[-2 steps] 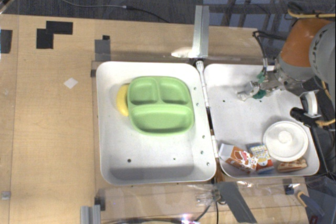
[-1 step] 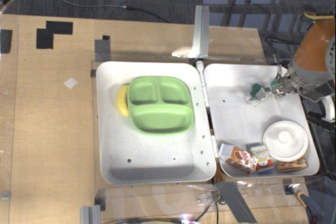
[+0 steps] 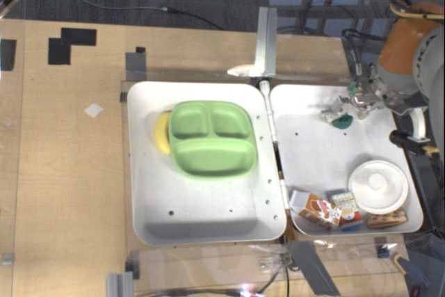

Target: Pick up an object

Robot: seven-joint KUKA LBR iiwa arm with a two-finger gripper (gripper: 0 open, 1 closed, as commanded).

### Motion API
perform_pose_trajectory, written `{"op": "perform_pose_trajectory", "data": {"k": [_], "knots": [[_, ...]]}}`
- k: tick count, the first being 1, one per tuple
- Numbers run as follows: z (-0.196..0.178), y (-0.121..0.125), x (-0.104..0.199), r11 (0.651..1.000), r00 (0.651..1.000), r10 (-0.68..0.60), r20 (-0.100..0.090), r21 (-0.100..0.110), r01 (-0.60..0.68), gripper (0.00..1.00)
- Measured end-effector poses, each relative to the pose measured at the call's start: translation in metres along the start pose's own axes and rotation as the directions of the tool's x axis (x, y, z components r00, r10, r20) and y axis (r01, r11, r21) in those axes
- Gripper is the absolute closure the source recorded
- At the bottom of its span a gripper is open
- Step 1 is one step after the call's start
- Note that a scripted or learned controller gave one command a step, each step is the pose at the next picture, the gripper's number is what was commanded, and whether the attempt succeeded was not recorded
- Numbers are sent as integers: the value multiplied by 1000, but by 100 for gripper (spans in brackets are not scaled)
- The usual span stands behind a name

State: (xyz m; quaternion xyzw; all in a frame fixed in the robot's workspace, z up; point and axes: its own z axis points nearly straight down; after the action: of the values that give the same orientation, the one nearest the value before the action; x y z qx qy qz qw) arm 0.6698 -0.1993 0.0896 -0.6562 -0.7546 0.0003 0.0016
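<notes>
Camera view, left to right: the left bin point(image 3: 149, 219) holds a green divided tray point(image 3: 211, 138) lying over a yellow thing point(image 3: 161, 133) that peeks out at its left edge. In the right bin point(image 3: 306, 163), some packets point(image 3: 327, 211) lie at the near edge, with a round white lid point(image 3: 377, 185) just right of them. The gripper point(image 3: 338, 113) sits at the bin's far side, and a small teal object point(image 3: 342, 122) touches its tip. Whether the fingers pinch it, I cannot tell.

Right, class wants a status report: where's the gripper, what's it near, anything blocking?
Gripper low over right bin, far corner. Small teal object at its tip, grasp unconfirmed. White round lid and snack packets lie nearer, apart.
</notes>
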Motion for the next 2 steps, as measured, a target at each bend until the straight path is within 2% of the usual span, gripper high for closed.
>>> {"op": "perform_pose_trajectory", "data": {"k": [1,2], "knots": [[2,-1,64,998,998,-64,4,-10,64,0],[-12,2,64,998,998,-68,7,-18,68,100]]}}
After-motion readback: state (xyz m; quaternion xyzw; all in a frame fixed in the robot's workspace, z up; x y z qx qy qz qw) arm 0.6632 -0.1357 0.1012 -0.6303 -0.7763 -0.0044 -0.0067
